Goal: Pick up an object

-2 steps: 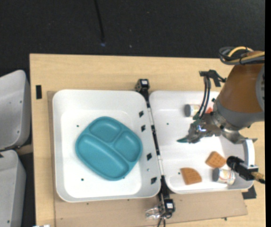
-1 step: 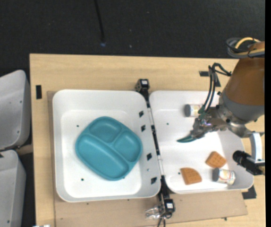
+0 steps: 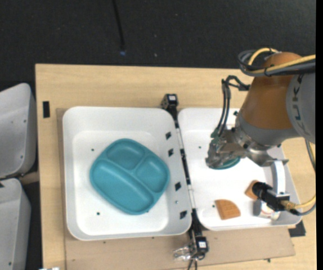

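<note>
Where the grey arm with its orange band reaches in from the right, the tool (image 3: 222, 153) hangs low over the right shallow white bin (image 3: 201, 129), close to the divider edge between bins. Under it a small teal round object (image 3: 230, 162) peeks out, mostly hidden; cannot tell whether the tool is spread or pinching it. A flat orange-brown wedge piece (image 3: 227, 208) lies near the front rim with open floor around it. A small orange-brown chunk (image 3: 252, 188) sits by the right wall. The left shallow white bin (image 3: 74, 151) holds a teal plastic divided plate (image 3: 129, 176), with margins free on all sides. The light wooden surface (image 3: 105, 83) borders both bins.
</note>
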